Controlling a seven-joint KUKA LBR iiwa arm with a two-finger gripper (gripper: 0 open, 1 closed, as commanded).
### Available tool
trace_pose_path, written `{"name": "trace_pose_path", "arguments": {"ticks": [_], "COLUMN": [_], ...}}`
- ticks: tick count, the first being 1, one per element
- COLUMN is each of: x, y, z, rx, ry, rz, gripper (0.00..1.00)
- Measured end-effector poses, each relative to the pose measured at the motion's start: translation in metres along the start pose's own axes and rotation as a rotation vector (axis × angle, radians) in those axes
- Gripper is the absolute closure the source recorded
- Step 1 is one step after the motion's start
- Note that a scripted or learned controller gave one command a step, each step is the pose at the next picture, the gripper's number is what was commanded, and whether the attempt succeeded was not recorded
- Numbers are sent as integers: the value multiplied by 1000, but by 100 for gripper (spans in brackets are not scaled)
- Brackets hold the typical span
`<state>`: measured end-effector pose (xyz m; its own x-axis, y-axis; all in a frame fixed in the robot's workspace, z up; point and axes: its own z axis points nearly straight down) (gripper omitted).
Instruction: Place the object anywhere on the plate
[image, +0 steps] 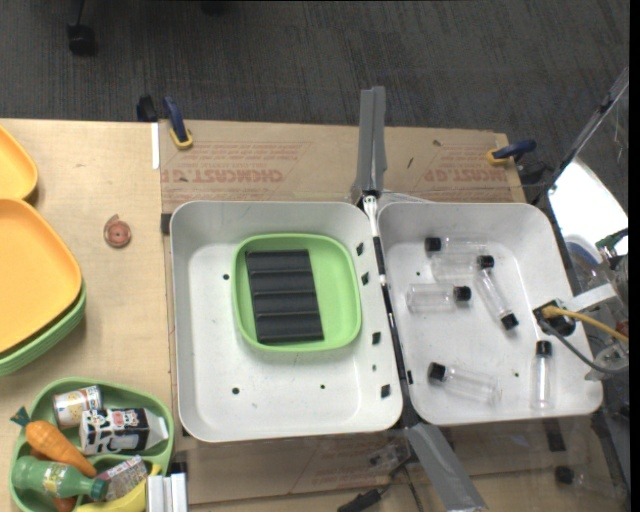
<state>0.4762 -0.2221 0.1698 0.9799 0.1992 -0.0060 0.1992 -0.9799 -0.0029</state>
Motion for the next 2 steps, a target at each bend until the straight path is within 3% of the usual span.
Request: {"name": "trace_pose_path", "arguments": {"ticks": [2], "x": [0], "y": [0], "z": [0], "rx": [0], "ry": [0], "rz": [0], "gripper": [0]}}
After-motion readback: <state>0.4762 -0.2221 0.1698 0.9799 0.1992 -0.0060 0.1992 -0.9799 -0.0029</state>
